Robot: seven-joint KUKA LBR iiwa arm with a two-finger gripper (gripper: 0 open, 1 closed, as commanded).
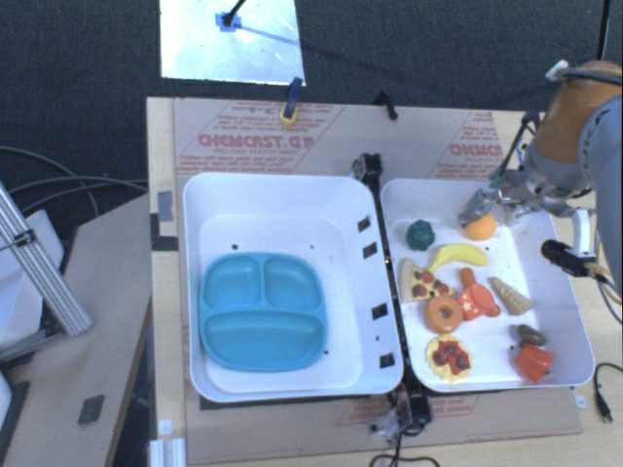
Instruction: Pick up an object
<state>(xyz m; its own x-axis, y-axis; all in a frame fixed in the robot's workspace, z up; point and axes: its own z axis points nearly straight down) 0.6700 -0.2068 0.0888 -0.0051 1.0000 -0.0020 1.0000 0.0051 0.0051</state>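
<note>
My gripper [484,205] hangs low over the back of the right bin [574,343], right above a small orange fruit [479,228] and touching or nearly touching its top. Nothing is seen lifted off the bin floor. In front of the fruit lie a yellow banana [459,255], a dark green lump [421,233], a pizza slice [421,282], a donut [444,312], a red piece [478,303] and a beige cone [510,296].
Near the right bin's front edge sit a round tart [449,356], a brown piece [531,335] and a red pepper [532,362]. The left bin [282,197] holds a blue divided plate [262,311]. A black divider [384,280] runs between the bins.
</note>
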